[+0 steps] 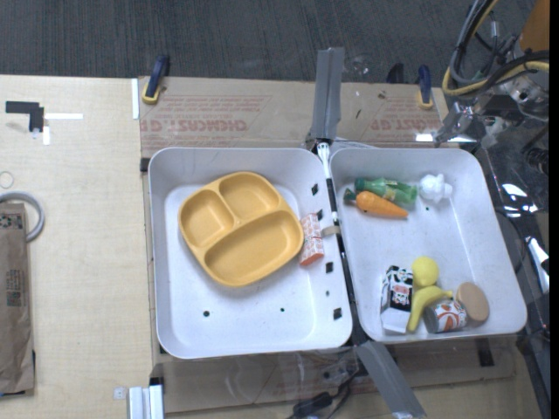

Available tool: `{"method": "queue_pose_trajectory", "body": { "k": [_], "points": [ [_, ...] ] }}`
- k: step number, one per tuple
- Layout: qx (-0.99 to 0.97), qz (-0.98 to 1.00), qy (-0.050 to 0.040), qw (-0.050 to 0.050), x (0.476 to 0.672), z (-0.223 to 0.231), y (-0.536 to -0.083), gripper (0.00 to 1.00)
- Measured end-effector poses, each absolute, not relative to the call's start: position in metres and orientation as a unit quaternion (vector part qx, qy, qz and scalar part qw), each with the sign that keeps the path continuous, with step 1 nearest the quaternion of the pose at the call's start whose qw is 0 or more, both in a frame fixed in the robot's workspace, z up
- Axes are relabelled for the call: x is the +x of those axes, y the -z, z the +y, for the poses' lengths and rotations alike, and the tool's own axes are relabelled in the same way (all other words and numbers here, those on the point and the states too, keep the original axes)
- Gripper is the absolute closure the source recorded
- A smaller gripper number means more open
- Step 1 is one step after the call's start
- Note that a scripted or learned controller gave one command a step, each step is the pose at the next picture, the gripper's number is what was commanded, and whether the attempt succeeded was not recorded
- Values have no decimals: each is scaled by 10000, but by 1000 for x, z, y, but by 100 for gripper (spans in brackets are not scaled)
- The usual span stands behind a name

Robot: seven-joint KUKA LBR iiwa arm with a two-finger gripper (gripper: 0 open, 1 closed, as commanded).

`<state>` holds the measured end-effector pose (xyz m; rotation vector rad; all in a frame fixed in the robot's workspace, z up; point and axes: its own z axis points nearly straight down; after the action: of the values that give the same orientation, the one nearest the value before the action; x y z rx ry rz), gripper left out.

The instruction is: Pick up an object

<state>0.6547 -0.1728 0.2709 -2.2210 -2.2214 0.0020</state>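
Beside the right bin (489, 234), past its far right corner, the arm (502, 51) hangs above the bench with yellow and black cables looped around it; the gripper (460, 122) sits just off that corner, over the cardboard sheet (262, 112), and I cannot tell how wide it stands or whether anything is in it. At the far end of the right bin lie a carrot (381, 203) and, touching it on the far side, a green packet (385, 187), with a white crumpled ball (434, 187) just beside them toward the bin's right wall. At the near end of the same bin cluster a small black-and-white carton (398, 297), a yellow banana toy (424, 288), a red-and-white can (445, 316) and a brown oval piece (473, 300), all close together. Left of the right bin, the left bin (175, 321) holds a yellow divided plate (240, 227), and a small orange-and-white packet (312, 239) lies between the plate and the wall shared with the right bin.
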Motion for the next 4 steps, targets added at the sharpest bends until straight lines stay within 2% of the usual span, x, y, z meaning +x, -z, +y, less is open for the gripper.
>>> {"method": "queue_pose_trajectory", "body": {
  "k": [1, 2, 3, 4],
  "points": [
    [-6323, -7747, -7, -3, 637, -145, -184, 0],
    [-6970, -7170, -5, -15, 652, -153, -213, 0],
    [-6837, -7298, -11, 2, 616, -93, -123, 0],
    [-7627, -6468, -11, 6, 555, -108, -131, 0]
  ]
}}
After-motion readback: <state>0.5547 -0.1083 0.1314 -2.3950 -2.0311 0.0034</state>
